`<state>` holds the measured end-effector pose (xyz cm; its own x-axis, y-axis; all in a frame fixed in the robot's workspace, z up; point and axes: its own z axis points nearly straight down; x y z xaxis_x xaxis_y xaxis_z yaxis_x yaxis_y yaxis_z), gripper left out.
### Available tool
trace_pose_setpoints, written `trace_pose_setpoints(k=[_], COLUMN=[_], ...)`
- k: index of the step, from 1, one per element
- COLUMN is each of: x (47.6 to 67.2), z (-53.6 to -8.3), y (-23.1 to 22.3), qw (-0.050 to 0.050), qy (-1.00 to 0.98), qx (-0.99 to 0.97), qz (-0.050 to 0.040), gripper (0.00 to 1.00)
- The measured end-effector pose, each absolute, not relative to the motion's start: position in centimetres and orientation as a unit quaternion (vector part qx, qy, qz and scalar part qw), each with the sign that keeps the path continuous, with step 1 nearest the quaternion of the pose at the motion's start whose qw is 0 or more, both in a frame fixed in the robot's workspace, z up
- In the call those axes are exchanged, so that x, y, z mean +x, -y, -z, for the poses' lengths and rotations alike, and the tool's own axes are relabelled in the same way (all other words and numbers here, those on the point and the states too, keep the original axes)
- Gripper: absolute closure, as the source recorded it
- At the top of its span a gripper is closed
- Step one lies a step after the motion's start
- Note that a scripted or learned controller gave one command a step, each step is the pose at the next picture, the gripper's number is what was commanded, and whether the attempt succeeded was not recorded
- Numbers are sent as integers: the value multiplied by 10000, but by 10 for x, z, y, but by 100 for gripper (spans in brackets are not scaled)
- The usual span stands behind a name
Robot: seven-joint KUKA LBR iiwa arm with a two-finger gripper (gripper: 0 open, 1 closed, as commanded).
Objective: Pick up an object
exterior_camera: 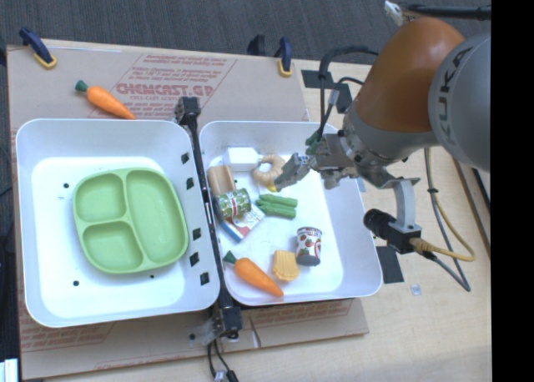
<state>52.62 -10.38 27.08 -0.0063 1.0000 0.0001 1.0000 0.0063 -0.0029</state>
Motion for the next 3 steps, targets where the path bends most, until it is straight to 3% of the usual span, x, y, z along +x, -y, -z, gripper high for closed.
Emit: trace_pose_setpoints(k=[1,2,3], x=[488,520,520], z=[-218,-92,-102], y=[118,154,153], qw=[10,7,11], qy=[7094,7094,7116], qx=[-7048,-7048,-7026], qz=[-13,-11,-18], gripper=[0,0,100])
